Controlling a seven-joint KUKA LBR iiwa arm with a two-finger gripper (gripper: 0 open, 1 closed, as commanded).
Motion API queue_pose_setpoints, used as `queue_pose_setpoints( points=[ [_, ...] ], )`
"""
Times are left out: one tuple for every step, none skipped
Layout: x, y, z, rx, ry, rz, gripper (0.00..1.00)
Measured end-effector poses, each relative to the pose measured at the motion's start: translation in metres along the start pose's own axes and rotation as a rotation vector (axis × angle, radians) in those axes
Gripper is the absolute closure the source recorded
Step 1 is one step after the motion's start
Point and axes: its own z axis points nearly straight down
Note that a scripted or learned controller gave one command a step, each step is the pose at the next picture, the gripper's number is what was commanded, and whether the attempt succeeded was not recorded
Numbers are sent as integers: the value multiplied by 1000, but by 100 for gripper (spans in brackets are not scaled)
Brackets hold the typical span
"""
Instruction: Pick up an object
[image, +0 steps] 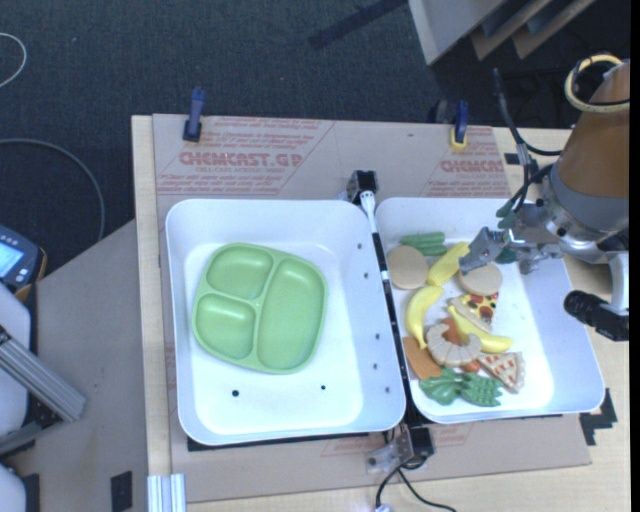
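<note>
The gripper (487, 248) hangs over the upper part of the right bin (560, 330), and whether it is released or clenched on anything cannot be told from this angle. It sits just above a round tan slice (481, 279) of toy food, at the top of the toy food pile that fills that bin's left half. Beside the slice, toward the bins' shared edge, lie a yellow banana (445, 265), a tan cookie-like disc (407, 267) and a dark green pod (423, 241). Below the slice a second banana (420, 312) curves down past a pizza slice (481, 306), a ridged tan round piece (456, 343) and an orange strip (420, 361). Further down rest another pizza wedge (505, 371) and green leafy pieces (462, 389). The left bin (200, 400) holds a light green divided plate (260, 308), well apart from the gripper.
</note>
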Motion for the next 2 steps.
queue_pose_setpoints(
  points=[
    [18, -43, 123, 11, 3, 1, 0],
    [9, -23, 145, -5, -3, 2, 0]
  ],
)
